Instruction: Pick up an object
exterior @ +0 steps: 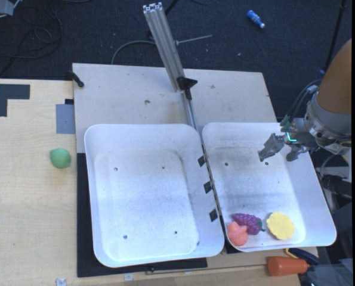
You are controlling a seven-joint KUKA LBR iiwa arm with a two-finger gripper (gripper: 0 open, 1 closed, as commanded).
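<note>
Purple grape cluster (247,221) – knobbly, between orange piece (237,235) and yellow disc (280,226); gripper (281,149) fingers spread, grasping nothing.

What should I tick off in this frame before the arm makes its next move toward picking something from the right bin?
1. Targets in reach: purple piece, orange piece and yellow piece lie in the right bin's near corner: ok.
2. Targets separated: purple and orange touch, yellow stands close beside them: not ok.
3. End effector over the targets: it hangs above the bin's far half, away from the cluster: not ok.
4. End effector free of load: nothing seen between its fingers: ok.
5. Path to the cluster: bare bin floor lies between: ok.
6. Finger opening: cannot tell.
</note>
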